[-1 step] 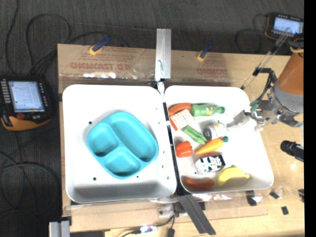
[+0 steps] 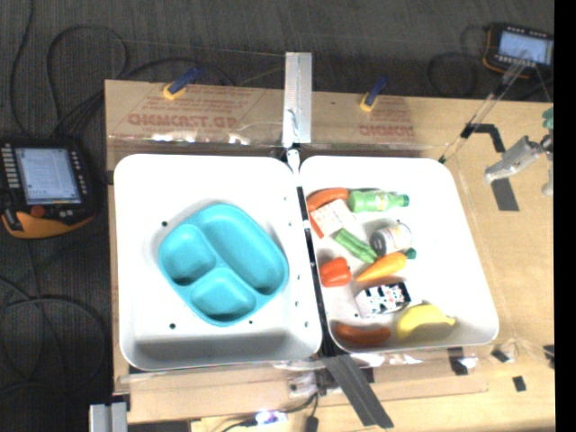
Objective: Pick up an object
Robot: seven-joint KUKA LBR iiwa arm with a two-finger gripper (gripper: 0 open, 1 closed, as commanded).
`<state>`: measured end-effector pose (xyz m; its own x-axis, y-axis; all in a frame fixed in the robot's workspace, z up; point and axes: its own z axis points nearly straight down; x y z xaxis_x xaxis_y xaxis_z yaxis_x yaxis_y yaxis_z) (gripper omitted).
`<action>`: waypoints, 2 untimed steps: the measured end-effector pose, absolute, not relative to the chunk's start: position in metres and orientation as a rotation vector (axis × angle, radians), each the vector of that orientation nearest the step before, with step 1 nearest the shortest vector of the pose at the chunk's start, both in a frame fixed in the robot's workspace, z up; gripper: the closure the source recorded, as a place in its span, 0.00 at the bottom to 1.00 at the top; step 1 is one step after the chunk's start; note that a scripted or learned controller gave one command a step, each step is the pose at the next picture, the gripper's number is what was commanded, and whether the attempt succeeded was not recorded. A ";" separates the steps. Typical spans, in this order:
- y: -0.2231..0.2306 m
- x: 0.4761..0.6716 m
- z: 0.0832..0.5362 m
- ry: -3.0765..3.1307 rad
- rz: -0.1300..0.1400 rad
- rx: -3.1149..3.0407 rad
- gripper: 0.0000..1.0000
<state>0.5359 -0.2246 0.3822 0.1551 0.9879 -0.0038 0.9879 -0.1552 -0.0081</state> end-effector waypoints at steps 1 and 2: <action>-0.163 0.578 0.238 -2.142 0.011 -2.287 0.00; -0.123 0.569 0.102 -2.195 -0.003 -2.252 0.00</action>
